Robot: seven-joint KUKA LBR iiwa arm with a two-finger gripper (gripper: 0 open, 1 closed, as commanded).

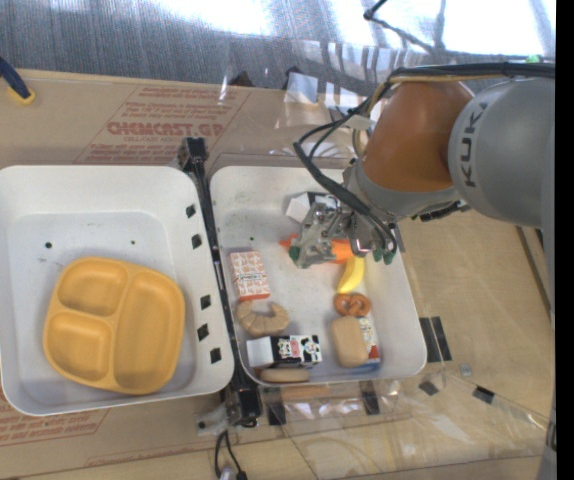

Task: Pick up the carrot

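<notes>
Carrot (339,250): lies in the right bin, toward its far right side, orange, partly covered by the end effector.
End effector (319,240): down over the carrot's left end; I cannot tell how it is set, or whether it has the carrot.
Banana (351,274): just beside the carrot, nearer the front edge.
Right bin (257,190): also carries a small red box (249,274).
Left bin (27,200): carries a yellow divided tray (114,324).

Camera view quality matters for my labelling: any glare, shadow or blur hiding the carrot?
Camera view: bright glare washes out the top edge, away from the bins; the carrot is lit evenly, but the gripper overlaps it; the right bin is reasonably sharp, small items soft.
</notes>
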